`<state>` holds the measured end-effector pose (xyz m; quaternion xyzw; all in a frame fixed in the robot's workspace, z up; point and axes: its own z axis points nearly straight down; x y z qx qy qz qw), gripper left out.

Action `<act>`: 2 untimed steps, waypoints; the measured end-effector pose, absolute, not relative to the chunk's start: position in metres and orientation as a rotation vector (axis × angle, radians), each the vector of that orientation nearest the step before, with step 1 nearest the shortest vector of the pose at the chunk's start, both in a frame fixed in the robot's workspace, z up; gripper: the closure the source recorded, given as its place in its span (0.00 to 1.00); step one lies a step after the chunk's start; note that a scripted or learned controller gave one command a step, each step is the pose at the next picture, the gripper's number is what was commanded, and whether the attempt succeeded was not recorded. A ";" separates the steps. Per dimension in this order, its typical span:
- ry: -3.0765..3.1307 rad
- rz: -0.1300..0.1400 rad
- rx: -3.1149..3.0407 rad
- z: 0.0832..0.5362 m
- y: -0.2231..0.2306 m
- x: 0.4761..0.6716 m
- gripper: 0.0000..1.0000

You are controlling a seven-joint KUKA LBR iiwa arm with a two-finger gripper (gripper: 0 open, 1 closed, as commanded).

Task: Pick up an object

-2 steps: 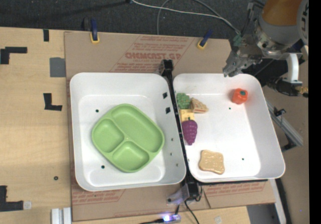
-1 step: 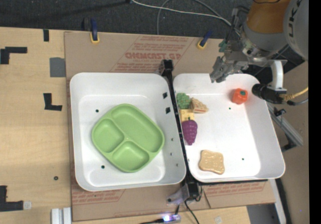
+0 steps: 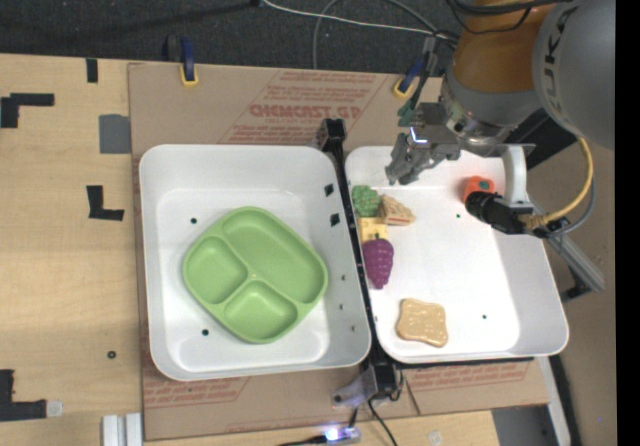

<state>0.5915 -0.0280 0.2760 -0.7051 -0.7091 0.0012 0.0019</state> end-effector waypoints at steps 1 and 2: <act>-2.224 0.006 -2.213 0.254 0.022 0.565 1.00; -2.225 0.006 -2.212 0.232 0.072 0.548 1.00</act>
